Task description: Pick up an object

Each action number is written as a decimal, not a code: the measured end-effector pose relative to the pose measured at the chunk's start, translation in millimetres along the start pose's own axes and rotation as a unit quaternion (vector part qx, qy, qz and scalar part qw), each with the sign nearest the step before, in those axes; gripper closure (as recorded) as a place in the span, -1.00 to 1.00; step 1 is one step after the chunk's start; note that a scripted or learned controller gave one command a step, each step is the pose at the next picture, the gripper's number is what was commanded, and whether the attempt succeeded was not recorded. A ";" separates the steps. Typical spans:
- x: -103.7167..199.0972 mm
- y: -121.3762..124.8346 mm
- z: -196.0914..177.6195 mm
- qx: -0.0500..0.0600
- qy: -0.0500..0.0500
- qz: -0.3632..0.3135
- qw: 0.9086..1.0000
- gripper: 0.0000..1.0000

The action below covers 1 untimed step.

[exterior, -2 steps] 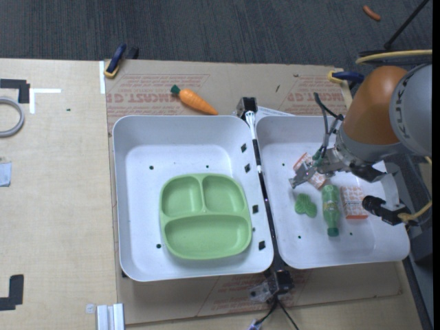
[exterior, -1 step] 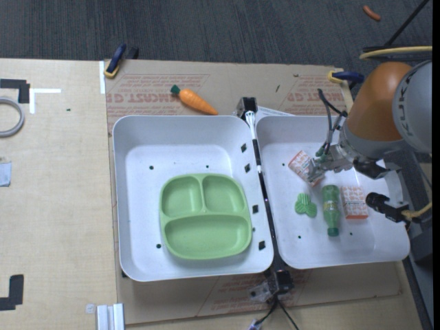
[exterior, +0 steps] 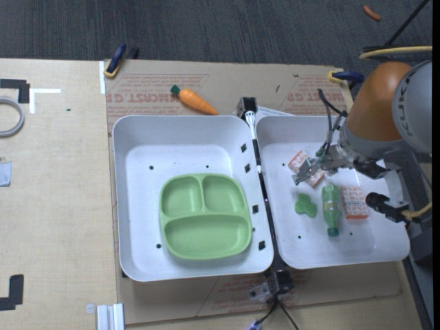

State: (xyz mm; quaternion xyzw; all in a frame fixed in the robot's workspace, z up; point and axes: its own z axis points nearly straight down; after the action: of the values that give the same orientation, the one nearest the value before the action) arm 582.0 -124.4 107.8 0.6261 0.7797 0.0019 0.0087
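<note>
Two bins side by side on the bench [exterior: 55, 205]: left bin [exterior: 137, 150] holding a divided plate [exterior: 205, 216], well to the left of the pincer [exterior: 308, 172]. Pincer low in the right bin [exterior: 385, 249], touching or just over a small packet [exterior: 302, 162]. Just below the pincer, a leafy toy [exterior: 306, 206]; beside that, to its right, a bottle [exterior: 331, 210], then another packet [exterior: 353, 203]. Behind the bins, up and left of the pincer, a toy carrot [exterior: 194, 100] on the cardboard.

We can't resolve the gripper [exterior: 307, 174] tips against the red-white packet [exterior: 306, 168] they overlap. Arm [exterior: 399, 108] runs off frame right, covering the right bin's [exterior: 344, 254] far corner.
</note>
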 end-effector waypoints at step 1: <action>16.5 38.2 7.1 0.001 0.003 -0.144 0.990 -1.00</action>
State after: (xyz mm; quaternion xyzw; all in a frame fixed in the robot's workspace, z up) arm 615.9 -100.0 101.0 0.5074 0.8617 0.0014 0.0057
